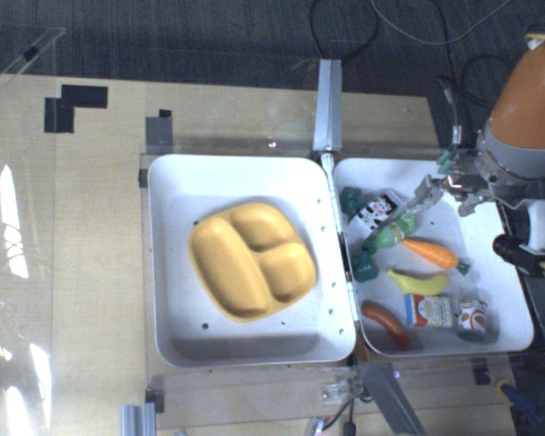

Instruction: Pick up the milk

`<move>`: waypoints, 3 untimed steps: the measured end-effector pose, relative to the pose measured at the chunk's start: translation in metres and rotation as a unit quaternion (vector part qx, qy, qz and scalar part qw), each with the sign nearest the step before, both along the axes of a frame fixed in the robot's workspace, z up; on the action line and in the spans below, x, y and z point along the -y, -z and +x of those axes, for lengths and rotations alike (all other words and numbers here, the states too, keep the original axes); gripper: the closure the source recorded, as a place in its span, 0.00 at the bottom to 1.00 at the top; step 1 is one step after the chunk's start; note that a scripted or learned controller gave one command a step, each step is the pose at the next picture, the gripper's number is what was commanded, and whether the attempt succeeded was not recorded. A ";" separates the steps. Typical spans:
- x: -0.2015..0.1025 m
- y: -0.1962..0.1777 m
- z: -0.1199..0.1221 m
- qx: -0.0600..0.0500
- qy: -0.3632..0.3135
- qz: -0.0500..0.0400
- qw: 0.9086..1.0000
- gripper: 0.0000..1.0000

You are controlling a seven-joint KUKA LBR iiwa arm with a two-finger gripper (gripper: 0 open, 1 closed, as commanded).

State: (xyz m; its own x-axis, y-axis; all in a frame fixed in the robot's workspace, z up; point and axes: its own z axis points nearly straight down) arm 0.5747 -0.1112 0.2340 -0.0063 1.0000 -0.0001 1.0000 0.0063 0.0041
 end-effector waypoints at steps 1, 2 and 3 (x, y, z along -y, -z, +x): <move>-0.019 0.084 0.066 0.000 -0.016 0.000 1.000 0.00; -0.021 0.127 0.069 0.003 -0.119 -0.001 0.993 0.00; -0.020 0.145 0.051 0.003 -0.204 -0.002 0.979 0.00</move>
State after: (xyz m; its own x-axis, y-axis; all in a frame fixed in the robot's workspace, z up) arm 0.6262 -0.0909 0.0886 -0.4055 0.9141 -0.0043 0.9140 0.4056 0.0095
